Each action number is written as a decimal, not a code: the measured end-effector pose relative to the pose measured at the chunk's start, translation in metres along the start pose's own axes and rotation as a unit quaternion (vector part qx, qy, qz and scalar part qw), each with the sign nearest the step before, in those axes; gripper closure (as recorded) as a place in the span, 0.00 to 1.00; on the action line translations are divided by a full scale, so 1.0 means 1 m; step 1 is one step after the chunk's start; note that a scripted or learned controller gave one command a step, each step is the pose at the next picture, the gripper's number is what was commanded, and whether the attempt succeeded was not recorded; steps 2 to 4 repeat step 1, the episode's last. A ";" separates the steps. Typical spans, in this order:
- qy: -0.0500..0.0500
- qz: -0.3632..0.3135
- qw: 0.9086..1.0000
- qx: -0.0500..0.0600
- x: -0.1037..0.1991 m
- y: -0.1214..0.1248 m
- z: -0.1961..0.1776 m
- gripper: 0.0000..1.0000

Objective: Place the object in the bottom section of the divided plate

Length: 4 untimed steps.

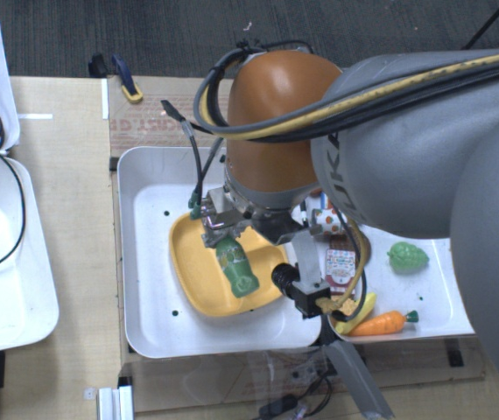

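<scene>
Two-finger metal gripper (221, 227) closed on the top of a green plastic bottle (236, 268). Bottle lies over the yellow divided plate (195, 274), long axis slanting toward lower right.

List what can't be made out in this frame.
- Yellow divided plate: right part hidden by the arm; dividers not visible, so the bottom section can't be located.
- Gripper: fingers over the green bottle; contact unclear.
- Banana: mostly behind the arm's cables, beside the carrot.
- Left bin: cut off by the frame edge.
</scene>
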State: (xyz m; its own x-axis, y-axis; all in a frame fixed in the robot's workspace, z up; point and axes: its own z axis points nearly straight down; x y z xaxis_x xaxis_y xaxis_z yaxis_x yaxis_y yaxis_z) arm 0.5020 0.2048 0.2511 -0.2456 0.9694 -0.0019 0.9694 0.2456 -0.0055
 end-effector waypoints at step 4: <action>0.000 0.000 1.000 0.000 0.000 0.000 0.000 0.00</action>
